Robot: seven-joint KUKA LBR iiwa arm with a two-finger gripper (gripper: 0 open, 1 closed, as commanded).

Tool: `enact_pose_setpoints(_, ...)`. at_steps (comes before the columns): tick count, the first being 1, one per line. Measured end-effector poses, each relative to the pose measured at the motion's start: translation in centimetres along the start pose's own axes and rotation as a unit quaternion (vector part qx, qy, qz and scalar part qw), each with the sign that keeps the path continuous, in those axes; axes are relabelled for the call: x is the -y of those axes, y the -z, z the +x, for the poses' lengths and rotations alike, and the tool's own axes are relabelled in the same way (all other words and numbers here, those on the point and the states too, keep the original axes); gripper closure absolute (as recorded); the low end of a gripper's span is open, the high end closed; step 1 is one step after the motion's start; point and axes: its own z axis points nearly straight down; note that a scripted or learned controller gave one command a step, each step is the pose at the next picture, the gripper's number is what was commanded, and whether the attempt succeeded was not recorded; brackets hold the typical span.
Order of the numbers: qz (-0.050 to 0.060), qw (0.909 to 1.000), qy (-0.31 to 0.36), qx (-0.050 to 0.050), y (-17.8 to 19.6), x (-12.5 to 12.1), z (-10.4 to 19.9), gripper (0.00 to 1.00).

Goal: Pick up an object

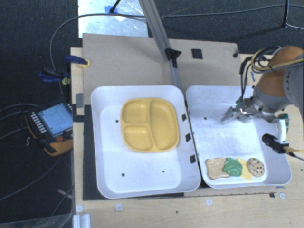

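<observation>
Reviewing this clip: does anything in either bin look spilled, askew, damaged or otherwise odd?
Nothing stands out. The yellow divided plate lies flat in the left bin. The toy foods, a bread slice, green leaf and cookie, sit bunched at the right bin's near edge. The gripper is over bare floor there.

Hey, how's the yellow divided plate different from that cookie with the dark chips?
The yellow three-compartment plastic plate lies in the left white bin; the small round tan cookie with dark chips lies in the right white bin, by its near edge. The plate is far larger. The plate lies alone; the cookie sits beside other toy food pieces. Both lie flat.
</observation>
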Motion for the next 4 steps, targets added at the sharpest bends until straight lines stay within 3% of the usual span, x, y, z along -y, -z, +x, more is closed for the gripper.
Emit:
enact_pose_setpoints(1, -0.003, 1.0000, 0.001, 0.001, 1.3, -0.2, 0.0, 1.00)
enact_pose_setpoints(3, -0.002, 1.0000, 0.000, 0.000, 13.3, -0.5, 0.1, 1.00)
enact_pose_setpoints(4, 0.000, 1.0000, 0.001, -0.001, 13.2, -0.6, 4.4, 1.00)
